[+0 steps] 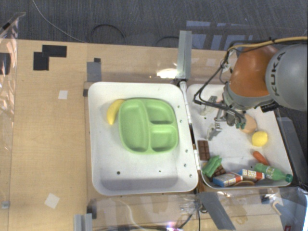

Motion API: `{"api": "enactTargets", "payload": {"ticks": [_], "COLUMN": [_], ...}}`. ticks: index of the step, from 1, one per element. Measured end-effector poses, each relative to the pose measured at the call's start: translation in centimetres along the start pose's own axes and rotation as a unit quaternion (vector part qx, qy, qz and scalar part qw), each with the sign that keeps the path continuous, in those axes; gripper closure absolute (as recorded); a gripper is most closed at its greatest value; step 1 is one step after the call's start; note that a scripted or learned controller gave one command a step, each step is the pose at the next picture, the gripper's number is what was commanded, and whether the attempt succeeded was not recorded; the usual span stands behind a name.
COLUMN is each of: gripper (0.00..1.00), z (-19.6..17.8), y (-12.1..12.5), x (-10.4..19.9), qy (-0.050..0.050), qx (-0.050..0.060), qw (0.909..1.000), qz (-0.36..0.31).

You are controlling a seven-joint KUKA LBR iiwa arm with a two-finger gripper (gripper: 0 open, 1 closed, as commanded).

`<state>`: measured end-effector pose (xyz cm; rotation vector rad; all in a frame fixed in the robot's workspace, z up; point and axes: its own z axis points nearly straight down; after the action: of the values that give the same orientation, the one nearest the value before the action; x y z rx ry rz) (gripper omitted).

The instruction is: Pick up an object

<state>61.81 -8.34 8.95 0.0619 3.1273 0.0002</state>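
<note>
The camera view showed two shallow white bins side by side on the wooden bench. In the left white bin [103, 172] lay a green plastic tray with three compartments [147, 125], and a yellow banana [113, 110] rested just beside its upper left edge, touching it. The grey arm with the orange band [251, 73] reached over the right white bin [231, 148], and the two-finger gripper [222, 125] hung above the upper middle of that bin, its thin metal fingers [215, 130] pointing down with nothing visible between them; I could not tell if they were parted or pressed together. A yellow lemon [260, 138] lay near the right wall, and a small orange carrot [260, 156] just below it. Along the lower edge lay a green bottle [272, 172], a blue and red flat box [232, 179], a green crumpled packet [211, 166], and a brown chocolate bar [204, 149] near the left wall. All these objects rested on the bin floor, apart from the gripper.
</note>
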Motion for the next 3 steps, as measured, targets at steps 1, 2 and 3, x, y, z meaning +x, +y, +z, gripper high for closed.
{"api": "enactTargets", "payload": {"ticks": [1,2,3], "gripper": [0.00,0.00,1.00], "z": [0.3,0.0,-1.6], "y": [-10.8,-11.5,-11.3], "x": [-5.0,3.1,2.5], "qy": [0.008,0.001,-0.009], "qx": [0.000,0.001,0.003], "qw": [0.9910,0.9970,0.9967], "qz": [-0.133,-0.077,-0.081]}}
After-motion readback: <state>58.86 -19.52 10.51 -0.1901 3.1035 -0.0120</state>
